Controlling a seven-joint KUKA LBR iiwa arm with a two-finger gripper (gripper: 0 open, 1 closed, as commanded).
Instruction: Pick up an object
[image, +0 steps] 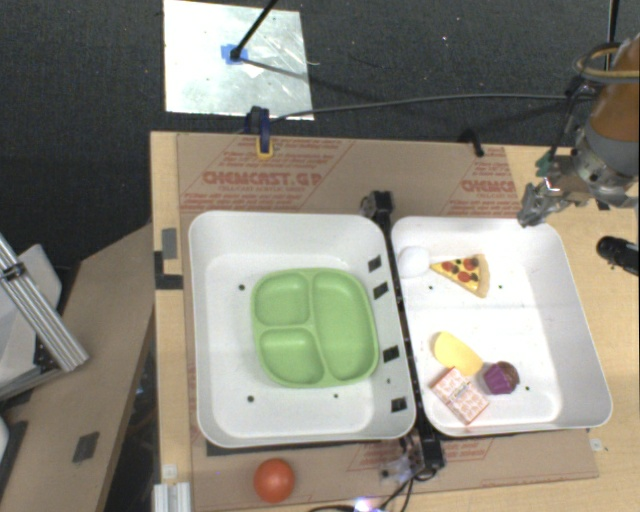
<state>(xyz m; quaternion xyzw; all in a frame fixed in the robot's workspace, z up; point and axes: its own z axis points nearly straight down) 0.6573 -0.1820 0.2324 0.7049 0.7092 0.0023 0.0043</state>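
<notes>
So right now my gripper (533, 207) is parked up at the far right corner of the right bin (578, 330), hanging over the rim rather than over any of the toys, and I honestly can't tell what state the claw is in from this angle, so no claims there. My guess is it's just staged high and out of the way so the camera gets a clean look at the pickings.

All the candidates sit in that right bin: a pizza slice (464, 271) at the far side with a white ball (414, 261) just to its left, then nearer me a yellow piece (456, 351), a pink checkered block (460, 394) and a purple thing (500, 377) bunched close together. The pizza slice looks easiest, flat wedge, orange crust, red dots, and room around it.

The left bin (215, 300) just holds a green divided tray (314, 327).
</notes>
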